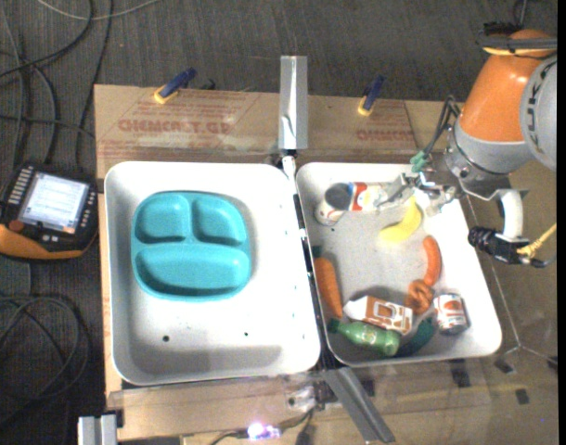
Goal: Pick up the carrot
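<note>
The carrot (328,286) is a long orange piece lying along the left wall of the right bin (478,346), pointing front to back. My gripper (415,191) hangs over the back of that bin, just above a yellow banana (403,227) and well to the right of and behind the carrot. Nothing shows held in it. The arm's orange band (502,95) and grey wrist sit at the upper right.
The right bin also holds a white and red bottle (343,198), an orange sausage (432,257), a small can (450,312), a carton (385,313) and a green bottle (366,335). A blue divided plate (192,246) lies in the left bin (125,341).
</note>
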`<state>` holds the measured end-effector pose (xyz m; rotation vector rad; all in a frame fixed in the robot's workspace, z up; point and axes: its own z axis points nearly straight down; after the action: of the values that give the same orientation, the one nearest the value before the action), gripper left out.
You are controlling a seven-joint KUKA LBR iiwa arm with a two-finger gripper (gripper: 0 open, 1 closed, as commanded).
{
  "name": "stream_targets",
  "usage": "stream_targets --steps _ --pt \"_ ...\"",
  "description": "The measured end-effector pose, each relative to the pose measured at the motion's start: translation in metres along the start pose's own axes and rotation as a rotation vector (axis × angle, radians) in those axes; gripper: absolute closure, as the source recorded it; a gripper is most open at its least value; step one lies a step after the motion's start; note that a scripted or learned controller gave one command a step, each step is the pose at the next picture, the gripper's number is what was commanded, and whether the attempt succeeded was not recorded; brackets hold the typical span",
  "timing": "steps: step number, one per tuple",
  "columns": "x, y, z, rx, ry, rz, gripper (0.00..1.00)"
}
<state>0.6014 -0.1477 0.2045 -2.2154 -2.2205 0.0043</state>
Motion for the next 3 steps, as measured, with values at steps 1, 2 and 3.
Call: stream_targets --steps 1,2,3 --pt "-0.002 0.066 0.059 0.0 -0.002 0.064 0.0" --pt "-0.037 -0.032 0.06 0.001 0.0 0.31 0.0" --pt "-0.042 -0.072 0.106 -0.04 -0.014 0.281 0.0"
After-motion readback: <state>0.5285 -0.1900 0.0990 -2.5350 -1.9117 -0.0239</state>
